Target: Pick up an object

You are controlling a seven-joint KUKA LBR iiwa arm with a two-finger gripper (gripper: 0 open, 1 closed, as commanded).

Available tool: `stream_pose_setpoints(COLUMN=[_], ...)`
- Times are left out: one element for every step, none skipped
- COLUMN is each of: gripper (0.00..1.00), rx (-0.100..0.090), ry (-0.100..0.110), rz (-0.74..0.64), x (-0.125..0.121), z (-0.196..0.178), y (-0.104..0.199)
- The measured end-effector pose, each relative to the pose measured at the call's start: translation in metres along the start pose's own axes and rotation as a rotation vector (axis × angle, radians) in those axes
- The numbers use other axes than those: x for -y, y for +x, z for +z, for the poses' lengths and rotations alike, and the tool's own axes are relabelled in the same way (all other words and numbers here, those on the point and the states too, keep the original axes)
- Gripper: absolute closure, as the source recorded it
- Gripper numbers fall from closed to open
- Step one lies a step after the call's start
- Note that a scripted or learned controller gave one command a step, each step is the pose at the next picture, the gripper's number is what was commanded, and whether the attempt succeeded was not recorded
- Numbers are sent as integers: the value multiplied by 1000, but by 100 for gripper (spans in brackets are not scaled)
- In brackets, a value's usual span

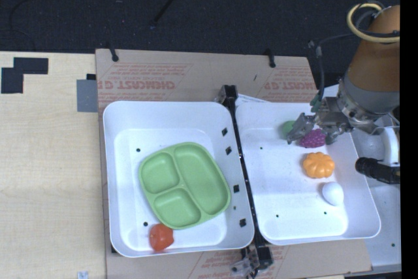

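The gripper [318, 129] is seen low in the right bin [366, 222], its dark fingers [302, 128] spread to either side of a purple grape cluster [314, 138]; they look partly open and no firm clamp on the cluster can be confirmed, so nothing is counted as held. A green item [289, 128] is partly hidden just beside the left finger and cannot be identified. Likely failures: the bumpy, knobbly cluster may be pinched off-centre and roll or squirt out as the fingers close; the green item may be caught along with it; the orange pumpkin-like piece [318, 165] just below may be nudged. The cluster looks like moulded plastic, matte, lumpy. The pumpkin piece is ribbed, rounded, slightly glossy. A smooth white egg [332, 193] lies near the lower right, apart from the rest. Bins are shallow, smooth white plastic with sloped walls, so a slide toward a wall is possible. In the left bin [121, 127] a green three-compartment tray [185, 185] lies tilted, with a red rounded piece [160, 236] just beside its lower corner.
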State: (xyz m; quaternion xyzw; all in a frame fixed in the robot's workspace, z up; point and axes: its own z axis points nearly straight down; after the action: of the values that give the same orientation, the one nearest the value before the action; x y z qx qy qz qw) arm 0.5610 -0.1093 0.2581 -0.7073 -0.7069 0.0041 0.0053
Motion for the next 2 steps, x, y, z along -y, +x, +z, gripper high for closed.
stream_pose_setpoints(gripper=[0,0], rx=[2,0], ry=[-12,-4], rz=[-2,-1], x=[-2,-3], z=[-6,59], y=[0,0])
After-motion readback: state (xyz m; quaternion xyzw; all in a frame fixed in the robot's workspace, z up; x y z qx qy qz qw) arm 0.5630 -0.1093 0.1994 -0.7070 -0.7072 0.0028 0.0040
